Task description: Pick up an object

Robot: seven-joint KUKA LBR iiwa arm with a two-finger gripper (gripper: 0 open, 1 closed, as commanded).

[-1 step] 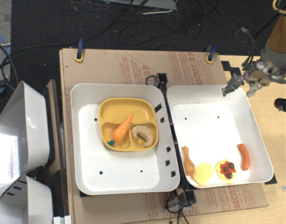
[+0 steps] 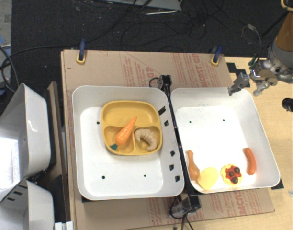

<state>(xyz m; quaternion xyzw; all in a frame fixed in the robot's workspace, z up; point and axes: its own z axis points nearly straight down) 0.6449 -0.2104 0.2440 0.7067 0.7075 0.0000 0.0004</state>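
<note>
Gripper hung wide open, holding nothing, over the right bin's back corner. The sausage lay right against the near wall, so a finger could've easily clipped the rim.

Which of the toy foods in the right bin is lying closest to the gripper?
The sausage, the reddish-orange link near the right bin's right wall. The drumstick, yellow disc and pizza piece lie further left, farther from the gripper.

Glossy white plastic bins rest on matt brown cardboard; yellow plate smooth plastic.
</note>
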